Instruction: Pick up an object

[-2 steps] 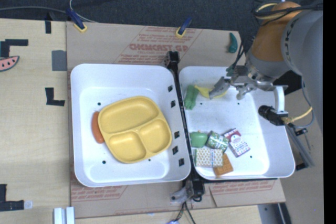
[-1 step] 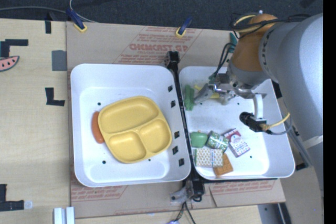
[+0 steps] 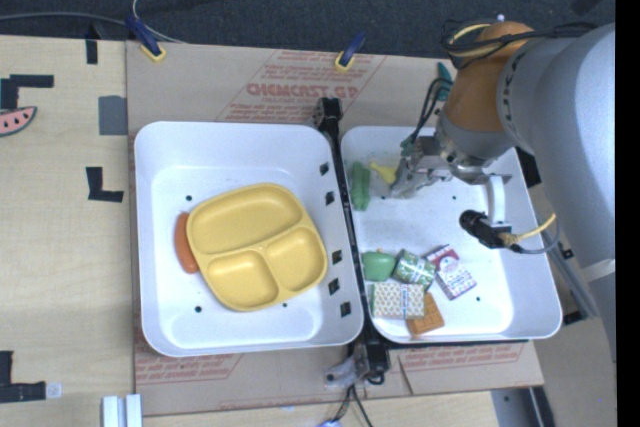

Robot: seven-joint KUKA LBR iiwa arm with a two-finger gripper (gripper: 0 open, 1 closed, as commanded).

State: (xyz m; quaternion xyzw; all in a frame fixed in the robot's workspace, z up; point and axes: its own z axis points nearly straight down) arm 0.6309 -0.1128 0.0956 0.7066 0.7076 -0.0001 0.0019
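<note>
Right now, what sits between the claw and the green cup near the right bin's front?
Bare white bin floor separates the claw from the green cup in the camera view.

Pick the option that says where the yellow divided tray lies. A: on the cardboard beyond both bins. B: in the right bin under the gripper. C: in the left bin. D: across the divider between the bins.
C: the yellow divided tray lies flat inside the left bin, apart from the small packets in the right bin.
</note>
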